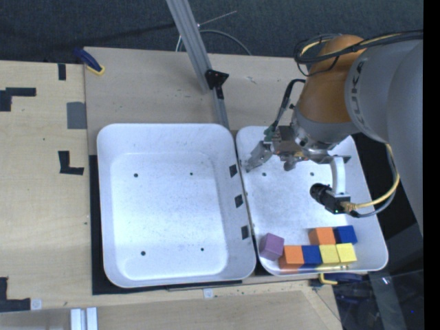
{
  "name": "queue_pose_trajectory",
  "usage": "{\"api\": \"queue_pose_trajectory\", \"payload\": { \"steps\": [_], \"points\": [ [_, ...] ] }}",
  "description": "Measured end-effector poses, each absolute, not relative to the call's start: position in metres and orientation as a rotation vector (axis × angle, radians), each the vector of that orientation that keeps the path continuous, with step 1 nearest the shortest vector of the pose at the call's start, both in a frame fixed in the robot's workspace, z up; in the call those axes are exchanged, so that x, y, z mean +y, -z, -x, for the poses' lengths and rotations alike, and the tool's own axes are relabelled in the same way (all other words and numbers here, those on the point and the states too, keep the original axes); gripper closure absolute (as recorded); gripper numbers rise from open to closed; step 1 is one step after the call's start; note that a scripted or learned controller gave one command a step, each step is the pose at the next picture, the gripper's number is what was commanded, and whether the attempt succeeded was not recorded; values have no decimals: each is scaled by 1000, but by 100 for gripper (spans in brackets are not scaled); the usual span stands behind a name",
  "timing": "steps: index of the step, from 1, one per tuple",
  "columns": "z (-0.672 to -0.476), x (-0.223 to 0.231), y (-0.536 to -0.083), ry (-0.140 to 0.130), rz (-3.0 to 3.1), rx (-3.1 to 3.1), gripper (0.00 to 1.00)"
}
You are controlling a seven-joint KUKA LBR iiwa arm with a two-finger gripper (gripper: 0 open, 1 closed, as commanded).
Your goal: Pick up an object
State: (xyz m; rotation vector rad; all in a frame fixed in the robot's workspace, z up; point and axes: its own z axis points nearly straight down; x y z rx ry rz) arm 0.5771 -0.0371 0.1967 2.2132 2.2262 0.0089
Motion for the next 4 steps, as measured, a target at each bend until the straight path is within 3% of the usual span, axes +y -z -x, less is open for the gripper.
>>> {"api": "queue_pose_trajectory", "payload": {
  "steps": [1, 2, 3, 4],
  "points": [
    [-563, -25, -252, -7, -2215, 2225, 0],
    [-579, -28, -188, 10, -2224, 2224, 0],
    [-565, 8, -192, 4, -2219, 2228, 0],
    [-573, 73, -191, -1, -2213, 2233, 0]
  ]
}}
